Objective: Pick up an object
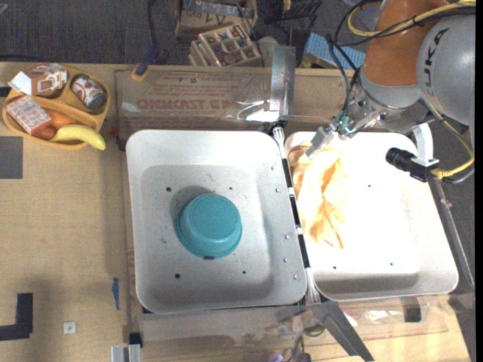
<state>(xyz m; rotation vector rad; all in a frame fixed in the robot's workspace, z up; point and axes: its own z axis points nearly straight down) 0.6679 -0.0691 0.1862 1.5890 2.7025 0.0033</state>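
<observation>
Pick not yet made.
A teal bowl point(210, 225) is sitting in the left bin point(143, 202); an orange cloth point(326, 202) is lying in the right bin point(423, 277), the pincer point(337, 129) hovering at its top end, grip impossible to tell.

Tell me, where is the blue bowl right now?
The blue bowl sits upside down near the middle of the left bin, in the camera view. The orange cloth lies in the right bin beside it.
</observation>
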